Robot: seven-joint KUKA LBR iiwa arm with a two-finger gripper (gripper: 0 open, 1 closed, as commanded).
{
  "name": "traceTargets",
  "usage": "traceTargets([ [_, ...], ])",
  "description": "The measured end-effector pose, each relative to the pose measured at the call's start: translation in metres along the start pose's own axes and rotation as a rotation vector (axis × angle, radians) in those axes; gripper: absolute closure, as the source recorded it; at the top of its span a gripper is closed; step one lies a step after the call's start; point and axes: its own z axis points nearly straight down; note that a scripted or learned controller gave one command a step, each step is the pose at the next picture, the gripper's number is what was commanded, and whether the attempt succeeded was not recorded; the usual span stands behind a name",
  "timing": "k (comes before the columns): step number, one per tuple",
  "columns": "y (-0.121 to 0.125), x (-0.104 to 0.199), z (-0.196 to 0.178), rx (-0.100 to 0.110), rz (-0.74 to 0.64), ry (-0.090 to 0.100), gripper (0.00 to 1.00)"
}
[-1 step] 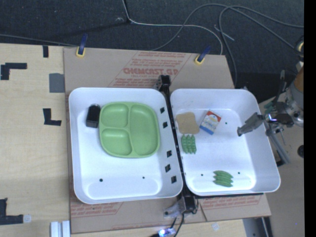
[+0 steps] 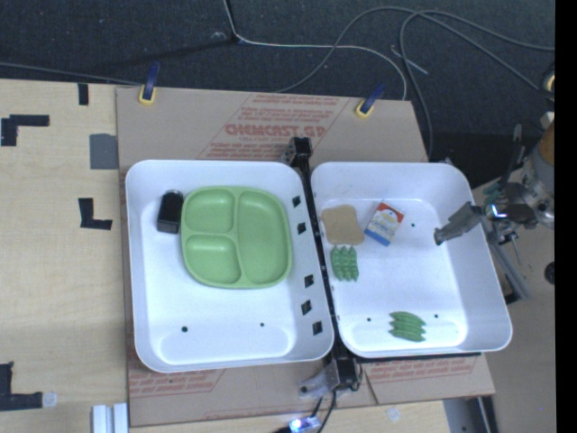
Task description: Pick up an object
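Note:
My gripper (image 2: 453, 226) hangs over the right rim of the right bin (image 2: 451, 282), with nothing seen in it. In that bin lie a tan flat slice (image 2: 341, 225), a small red, white and blue box (image 2: 385, 223) just right of it, a green ridged piece (image 2: 344, 264) below the slice, and a green pea pod (image 2: 407, 326) near the front wall. The box is the nearest of these to the gripper, a short way to its left.
The left bin (image 2: 153, 332) holds a green divided plate (image 2: 237, 237) and a small black block (image 2: 169, 211) beside the plate's left edge. A black clip strip (image 2: 311, 278) runs along the seam between the bins. Cables cross the dark floor behind.

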Motion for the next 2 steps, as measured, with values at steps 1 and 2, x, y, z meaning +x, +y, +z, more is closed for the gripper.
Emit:
traceTargets([
  [1, -0.001, -0.001, 0.043, 0.004, 0.000, 0.001, 0.00],
  [2, -0.001, 0.000, 0.108, 0.006, 0.000, 0.002, 0.00],
])
